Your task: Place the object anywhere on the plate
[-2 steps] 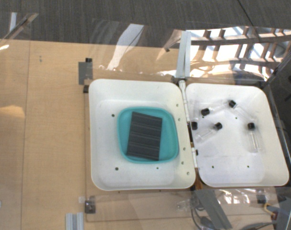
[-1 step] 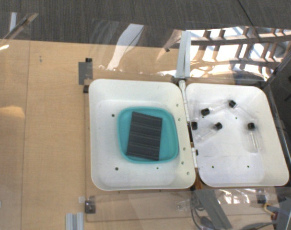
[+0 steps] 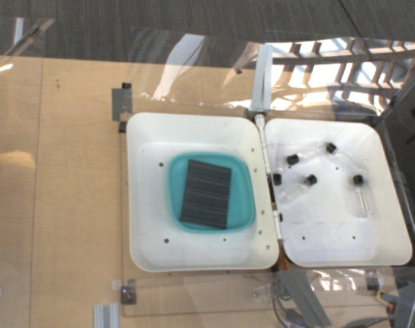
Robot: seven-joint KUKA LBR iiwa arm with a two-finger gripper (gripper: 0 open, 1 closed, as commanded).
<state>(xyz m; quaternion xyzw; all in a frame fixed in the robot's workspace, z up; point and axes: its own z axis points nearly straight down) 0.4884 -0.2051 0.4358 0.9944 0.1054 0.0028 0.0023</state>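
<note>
A pale wooden table (image 3: 57, 203) fills the lower part of the view, its grain running smooth and light. Beyond its far edge lies dark grey ribbed carpet floor (image 3: 159, 9). Clear plastic sheeting (image 3: 186, 74) glints along that edge, and bright light strikes a metal frame (image 3: 344, 70) at the far right corner.

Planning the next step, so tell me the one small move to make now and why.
Probably bring the arm over the right bin and lower toward one clear vial, perhaps the one with the black cap. The vials lie loose there, while the teal plate in the left bin already carries a dark ribbed block.
</note>
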